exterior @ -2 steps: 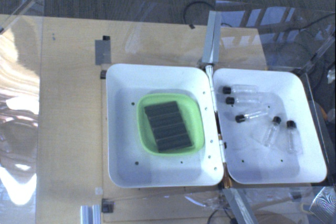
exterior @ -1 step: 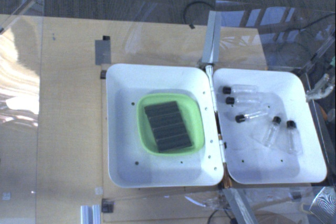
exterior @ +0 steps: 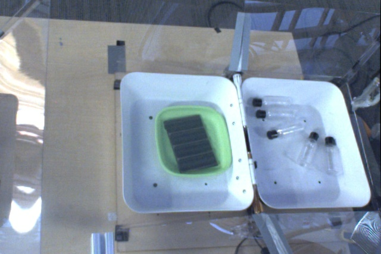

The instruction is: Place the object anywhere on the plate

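A light wooden desk (exterior: 71,146) filled most of the frame, with dark carpet along the top edge. Two shallow white bins sat side by side in the middle and right of the picture, their inner edges touching. The left bin (exterior: 138,187) held a square green plate (exterior: 221,149) near its centre, and a dark ribbed block (exterior: 190,143) lay flat on that plate, tilted slightly from the plate's sides. The right bin (exterior: 351,181) held five small clear vials with black caps (exterior: 284,131), scattered and lying on their sides across its upper and middle part: two at the upper left of that bin, one nearer the centre, and two toward the right. A grey metal bar (exterior: 240,47) ran from the top of the frame down to where the two bins met. The gripper's state could not be told from this view.
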Tool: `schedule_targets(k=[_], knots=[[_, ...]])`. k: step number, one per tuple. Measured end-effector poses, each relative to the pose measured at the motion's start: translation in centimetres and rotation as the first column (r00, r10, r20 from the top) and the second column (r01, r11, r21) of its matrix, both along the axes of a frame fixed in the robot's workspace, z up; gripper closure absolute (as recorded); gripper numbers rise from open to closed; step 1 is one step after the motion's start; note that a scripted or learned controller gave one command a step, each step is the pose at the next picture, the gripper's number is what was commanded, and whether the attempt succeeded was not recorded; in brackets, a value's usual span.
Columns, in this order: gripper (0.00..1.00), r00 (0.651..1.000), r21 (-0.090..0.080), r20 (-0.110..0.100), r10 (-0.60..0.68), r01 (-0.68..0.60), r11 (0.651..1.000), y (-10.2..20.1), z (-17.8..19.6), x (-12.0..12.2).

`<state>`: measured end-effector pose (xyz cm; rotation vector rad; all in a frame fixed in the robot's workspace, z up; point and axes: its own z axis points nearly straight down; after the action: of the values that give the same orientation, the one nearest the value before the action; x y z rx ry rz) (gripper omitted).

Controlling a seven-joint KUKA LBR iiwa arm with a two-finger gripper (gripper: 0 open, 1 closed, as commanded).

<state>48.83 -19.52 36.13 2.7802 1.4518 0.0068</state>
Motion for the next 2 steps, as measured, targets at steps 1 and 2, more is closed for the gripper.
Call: schedule_targets(k=[1, 2], knots=[[0.0, 1.0, -0.001, 0.002, -0.012, 0.012, 1.0, -0.1, 1.8, 0.0], [0.0, 0.981, -0.007, 0.006, 0.192, -0.192, 0.981, -0.3, 7.6, 0.1]])
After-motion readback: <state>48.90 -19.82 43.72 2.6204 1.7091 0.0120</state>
